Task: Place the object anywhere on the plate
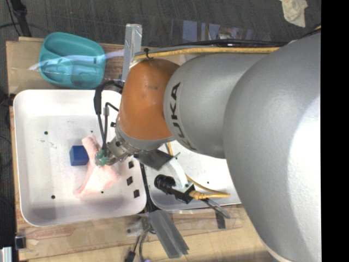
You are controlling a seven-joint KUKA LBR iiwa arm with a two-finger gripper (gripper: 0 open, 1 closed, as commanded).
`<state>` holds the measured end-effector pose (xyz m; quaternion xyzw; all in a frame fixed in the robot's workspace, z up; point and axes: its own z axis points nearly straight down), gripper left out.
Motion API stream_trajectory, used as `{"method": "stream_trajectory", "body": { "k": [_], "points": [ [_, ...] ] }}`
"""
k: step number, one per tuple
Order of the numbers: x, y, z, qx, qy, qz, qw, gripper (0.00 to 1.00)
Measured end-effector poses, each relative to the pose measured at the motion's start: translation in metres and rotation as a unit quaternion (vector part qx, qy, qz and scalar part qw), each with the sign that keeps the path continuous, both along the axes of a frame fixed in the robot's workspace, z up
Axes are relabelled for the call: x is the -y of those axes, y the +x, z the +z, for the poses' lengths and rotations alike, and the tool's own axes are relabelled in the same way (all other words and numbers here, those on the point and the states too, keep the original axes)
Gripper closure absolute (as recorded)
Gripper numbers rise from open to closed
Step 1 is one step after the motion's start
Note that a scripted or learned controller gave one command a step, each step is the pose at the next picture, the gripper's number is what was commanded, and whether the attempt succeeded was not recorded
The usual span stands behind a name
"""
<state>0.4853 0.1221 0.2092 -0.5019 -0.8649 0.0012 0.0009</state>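
Observation:
A small blue block (78, 155) lies in the left white bin (32, 124), left of the middle. Right beside it a pale pink, flat, irregular piece (94, 178) stretches from the block's right side down toward the bin's front. My gripper (102, 158) hangs low over the upper part of the pink piece, just right of the blue block, with greenish tips showing under the orange wrist band. Nothing can be seen held in it. The arm hides most of the right bin (210, 174).
A teal plastic scoop-like container (71, 59) rests on the bench behind the left bin. The left bin's left and front parts show bare white floor. The big grey arm covers the right half of the view.

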Motion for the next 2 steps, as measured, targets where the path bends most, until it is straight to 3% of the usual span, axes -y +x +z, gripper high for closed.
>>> {"method": "stream_trajectory", "body": {
  "k": [1,2],
  "points": [
    [0.022,0.060,-0.038,-0.001,-0.0004,-0.082,0.9966,1.00],
    [-0.031,0.094,-0.046,0.001,0.0001,-0.023,0.9997,1.00]
  ]
}}
